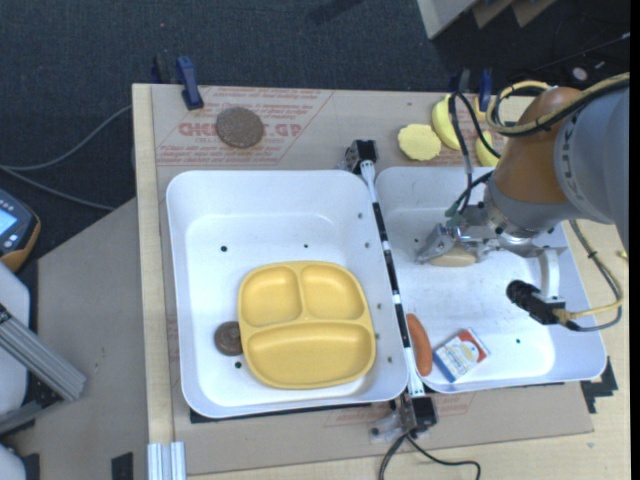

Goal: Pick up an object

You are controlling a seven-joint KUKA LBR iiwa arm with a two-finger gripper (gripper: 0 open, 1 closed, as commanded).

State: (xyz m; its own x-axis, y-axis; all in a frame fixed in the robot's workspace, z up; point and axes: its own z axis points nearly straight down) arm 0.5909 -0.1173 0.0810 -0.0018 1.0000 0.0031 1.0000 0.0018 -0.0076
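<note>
Nearest you, at the front rim of the right bin (570,363), you've got a sausage (418,343) lying just beside the divider and a small snack packet (460,354) right of it, close but not touching. Behind those, up the same bin, the gripper (452,247) is down low over a pale flat object (455,259); metal fingers (432,248) sit at its left edge, spread a little, but you can't tell whether they actually grip it. The grey arm with its orange band (530,158) comes in from that bin's right side. Left of the right bin, the left bin (190,218) holds a yellow divided plate (303,323) and a brown disc (229,338) touching the plate's left edge. Behind the right bin, yellow foam pieces (420,141) lie on the bench.
</note>
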